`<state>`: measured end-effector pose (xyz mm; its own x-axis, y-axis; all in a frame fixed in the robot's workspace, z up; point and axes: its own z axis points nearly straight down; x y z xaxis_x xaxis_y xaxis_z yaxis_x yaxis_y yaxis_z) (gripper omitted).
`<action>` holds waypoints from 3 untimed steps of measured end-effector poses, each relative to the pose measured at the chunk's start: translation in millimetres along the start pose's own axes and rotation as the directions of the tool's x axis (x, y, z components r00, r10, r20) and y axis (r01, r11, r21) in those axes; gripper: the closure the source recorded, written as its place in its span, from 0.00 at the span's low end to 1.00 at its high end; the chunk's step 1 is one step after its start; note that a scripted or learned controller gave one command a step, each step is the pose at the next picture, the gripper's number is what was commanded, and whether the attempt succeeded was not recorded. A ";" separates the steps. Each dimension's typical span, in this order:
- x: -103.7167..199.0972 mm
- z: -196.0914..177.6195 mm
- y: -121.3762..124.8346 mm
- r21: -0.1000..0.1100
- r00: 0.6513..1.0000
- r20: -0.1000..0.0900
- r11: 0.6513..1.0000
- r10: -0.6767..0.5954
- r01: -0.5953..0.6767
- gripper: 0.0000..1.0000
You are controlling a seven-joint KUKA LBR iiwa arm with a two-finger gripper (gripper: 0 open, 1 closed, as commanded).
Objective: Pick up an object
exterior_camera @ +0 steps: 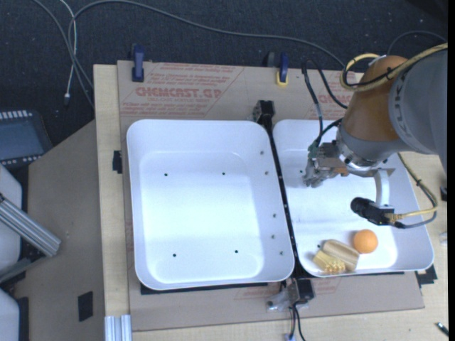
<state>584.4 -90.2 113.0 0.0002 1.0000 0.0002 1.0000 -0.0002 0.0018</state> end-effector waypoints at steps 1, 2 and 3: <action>2.7 -63.1 1.8 -0.004 1.000 0.001 1.000 -0.001 0.001 1.00; 2.7 -113.8 3.0 -0.004 1.000 0.001 1.000 0.000 0.000 1.00; 57.6 -112.2 -25.4 0.001 1.000 -0.001 1.000 -0.004 0.004 1.00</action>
<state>558.8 -32.7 225.2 -0.0043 1.0000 0.0014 1.0000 0.0043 0.0008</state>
